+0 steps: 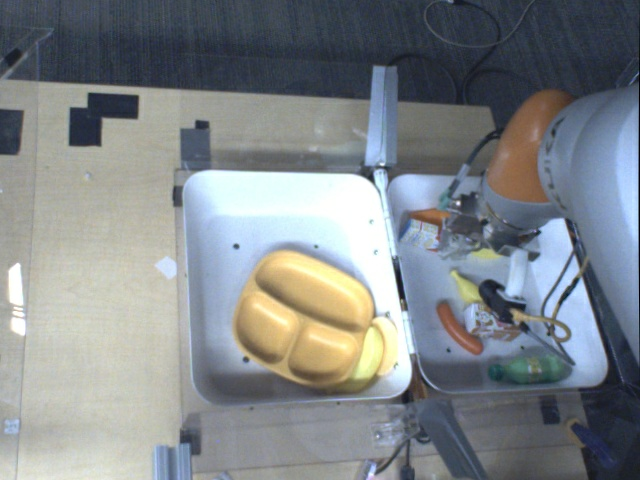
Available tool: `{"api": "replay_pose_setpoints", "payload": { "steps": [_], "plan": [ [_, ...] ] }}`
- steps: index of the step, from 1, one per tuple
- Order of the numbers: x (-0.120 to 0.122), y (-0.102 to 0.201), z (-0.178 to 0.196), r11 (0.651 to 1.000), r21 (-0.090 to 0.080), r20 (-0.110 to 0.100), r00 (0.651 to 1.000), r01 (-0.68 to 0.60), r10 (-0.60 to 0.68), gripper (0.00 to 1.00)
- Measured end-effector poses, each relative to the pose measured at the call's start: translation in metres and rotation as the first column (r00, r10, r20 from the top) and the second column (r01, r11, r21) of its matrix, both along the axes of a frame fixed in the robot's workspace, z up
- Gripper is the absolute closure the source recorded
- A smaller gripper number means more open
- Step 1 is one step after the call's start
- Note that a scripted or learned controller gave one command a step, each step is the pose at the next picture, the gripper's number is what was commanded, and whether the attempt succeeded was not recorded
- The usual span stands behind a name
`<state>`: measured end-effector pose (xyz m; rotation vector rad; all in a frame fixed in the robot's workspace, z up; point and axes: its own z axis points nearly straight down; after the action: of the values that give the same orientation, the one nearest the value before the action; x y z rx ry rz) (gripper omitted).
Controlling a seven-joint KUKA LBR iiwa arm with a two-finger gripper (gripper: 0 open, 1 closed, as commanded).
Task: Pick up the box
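— Where's your box?
— The box [424,231] lies at the right bin's [592,363] far left corner. Your pincer [470,230] hovers just beside it, likely lining up; I cannot tell its state.

A robotics lab; a pale wooden bench [90,298] bears two white bins [210,298] on metal brackets [381,118]; loose cable [470,18] lies on dark carpet [200,28] beyond
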<state>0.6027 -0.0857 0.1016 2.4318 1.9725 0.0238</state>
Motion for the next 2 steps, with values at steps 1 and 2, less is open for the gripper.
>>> {"api": "replay_pose_setpoints", "payload": {
  "steps": [1,2],
  "plan": [
    [0.06,0.075,0.085,0.999,-0.001,-0.012,0.999,0.039,-0.039,1.0],
    [0.067,0.188,0.183,0.99,0.002,-0.012,0.99,0.143,-0.143,1.0]
  ]
}}
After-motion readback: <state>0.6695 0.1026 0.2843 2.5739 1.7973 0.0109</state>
